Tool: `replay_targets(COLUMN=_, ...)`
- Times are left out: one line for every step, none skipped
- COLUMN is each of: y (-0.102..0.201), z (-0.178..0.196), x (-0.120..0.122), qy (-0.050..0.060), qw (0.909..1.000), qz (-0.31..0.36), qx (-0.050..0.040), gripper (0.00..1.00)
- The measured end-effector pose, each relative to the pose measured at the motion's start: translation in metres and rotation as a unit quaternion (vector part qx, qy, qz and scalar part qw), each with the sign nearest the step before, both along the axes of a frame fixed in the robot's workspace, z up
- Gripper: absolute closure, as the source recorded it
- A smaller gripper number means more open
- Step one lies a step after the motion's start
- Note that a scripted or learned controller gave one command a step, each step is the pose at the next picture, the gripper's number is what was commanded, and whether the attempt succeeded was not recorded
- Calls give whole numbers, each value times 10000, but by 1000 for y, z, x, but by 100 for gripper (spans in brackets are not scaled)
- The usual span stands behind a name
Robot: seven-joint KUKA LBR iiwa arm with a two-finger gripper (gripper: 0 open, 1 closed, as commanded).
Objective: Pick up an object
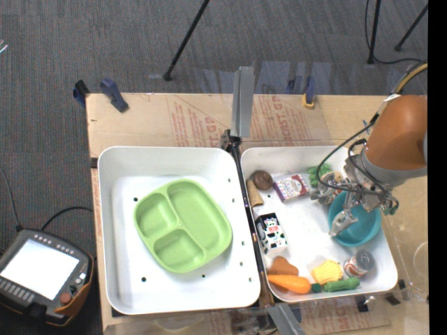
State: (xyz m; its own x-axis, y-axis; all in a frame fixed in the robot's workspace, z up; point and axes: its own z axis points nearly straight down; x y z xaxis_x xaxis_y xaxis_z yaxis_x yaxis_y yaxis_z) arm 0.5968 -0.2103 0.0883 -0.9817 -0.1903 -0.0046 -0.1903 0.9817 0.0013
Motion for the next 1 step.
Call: replay_targets(y=-1, z=-1, x=-80, qy=27, qw=9999, qz=135, qx=2, gripper=0)
